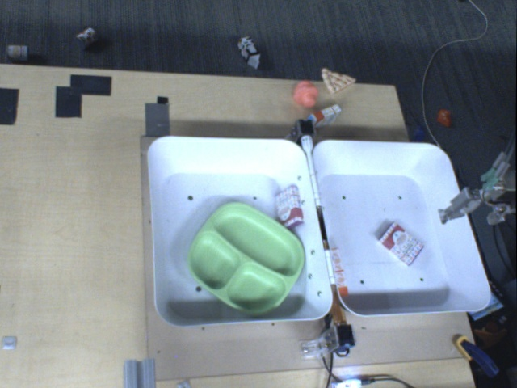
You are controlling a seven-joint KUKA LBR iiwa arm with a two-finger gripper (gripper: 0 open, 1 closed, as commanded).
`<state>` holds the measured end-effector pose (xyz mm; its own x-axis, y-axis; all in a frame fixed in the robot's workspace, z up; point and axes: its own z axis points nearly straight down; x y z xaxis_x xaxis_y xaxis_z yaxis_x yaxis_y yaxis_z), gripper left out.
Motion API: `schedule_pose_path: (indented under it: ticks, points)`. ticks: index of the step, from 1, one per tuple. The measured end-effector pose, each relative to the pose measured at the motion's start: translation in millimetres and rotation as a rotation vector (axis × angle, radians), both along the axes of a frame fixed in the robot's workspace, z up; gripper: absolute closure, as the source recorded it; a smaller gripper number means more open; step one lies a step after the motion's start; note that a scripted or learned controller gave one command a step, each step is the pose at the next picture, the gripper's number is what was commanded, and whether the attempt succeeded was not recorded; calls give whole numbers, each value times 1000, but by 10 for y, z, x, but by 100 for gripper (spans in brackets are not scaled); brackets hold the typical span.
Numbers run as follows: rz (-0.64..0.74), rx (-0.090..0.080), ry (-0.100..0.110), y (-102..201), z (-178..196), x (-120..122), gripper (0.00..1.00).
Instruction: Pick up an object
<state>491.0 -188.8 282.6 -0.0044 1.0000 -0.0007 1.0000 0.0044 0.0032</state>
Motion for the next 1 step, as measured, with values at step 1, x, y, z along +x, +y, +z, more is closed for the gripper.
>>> schedule_pose_path:
  ticks: [1]
  points:
    - [-2,2,4,7,-1683,273,0]
